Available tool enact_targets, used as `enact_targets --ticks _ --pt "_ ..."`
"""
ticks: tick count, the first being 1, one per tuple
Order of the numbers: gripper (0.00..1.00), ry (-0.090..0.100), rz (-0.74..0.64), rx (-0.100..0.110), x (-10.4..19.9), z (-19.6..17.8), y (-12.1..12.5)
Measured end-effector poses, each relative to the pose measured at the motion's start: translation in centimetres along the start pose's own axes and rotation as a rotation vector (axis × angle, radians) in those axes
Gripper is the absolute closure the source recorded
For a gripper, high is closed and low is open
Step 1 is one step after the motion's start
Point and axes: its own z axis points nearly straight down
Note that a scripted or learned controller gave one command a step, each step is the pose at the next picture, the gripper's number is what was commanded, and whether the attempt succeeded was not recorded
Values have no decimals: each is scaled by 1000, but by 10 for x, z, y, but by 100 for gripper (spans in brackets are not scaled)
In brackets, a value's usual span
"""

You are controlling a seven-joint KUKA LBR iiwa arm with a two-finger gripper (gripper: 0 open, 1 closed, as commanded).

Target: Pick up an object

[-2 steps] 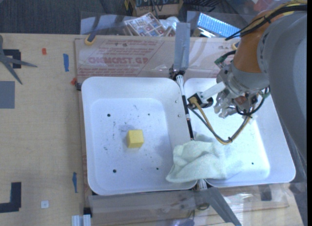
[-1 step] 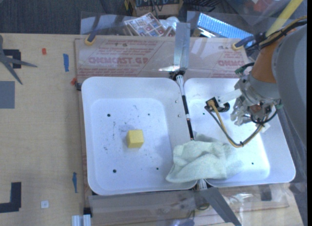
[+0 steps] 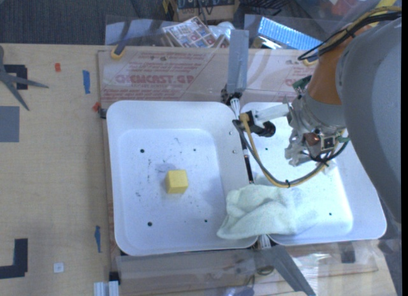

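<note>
A small yellow cube (image 3: 177, 181) lies near the middle of the left bin (image 3: 127, 135). A crumpled pale cloth (image 3: 262, 212) rests at the front of the right bin (image 3: 357, 212), with its left edge draped over the divider into the left bin. My gripper (image 3: 301, 153) hangs over the back middle of the right bin, above and behind the cloth and well to the right of the cube. The grey arm with its orange band (image 3: 326, 84) hides the bin's far right part.
A yellow and black cable (image 3: 264, 172) loops from the divider down toward the cloth. A grey post (image 3: 238, 65) stands behind the bins, in front of a cardboard sheet (image 3: 166, 78). The wooden bench (image 3: 51, 180) stretches out to the left.
</note>
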Motion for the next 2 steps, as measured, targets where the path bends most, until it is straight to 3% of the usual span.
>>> enact_targets --ticks 1,2 --pt "100 0 -2 1 0 -10 0" --pt "100 3 9 -2 -75 93 37"
